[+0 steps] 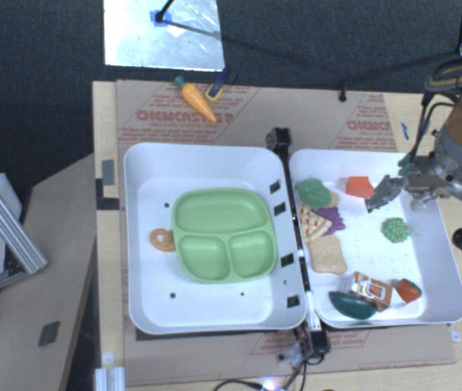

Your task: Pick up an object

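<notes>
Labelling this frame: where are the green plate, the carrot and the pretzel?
green plate (224, 210), camera view, bare upper compartment.
carrot (198, 103), camera view, middle of orange body.
pretzel (162, 240), camera view, its ring.

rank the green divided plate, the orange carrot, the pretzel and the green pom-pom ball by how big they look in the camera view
1. green divided plate, by far the largest
2. orange carrot
3. green pom-pom ball and pretzel look about alike, too close to rank
</notes>
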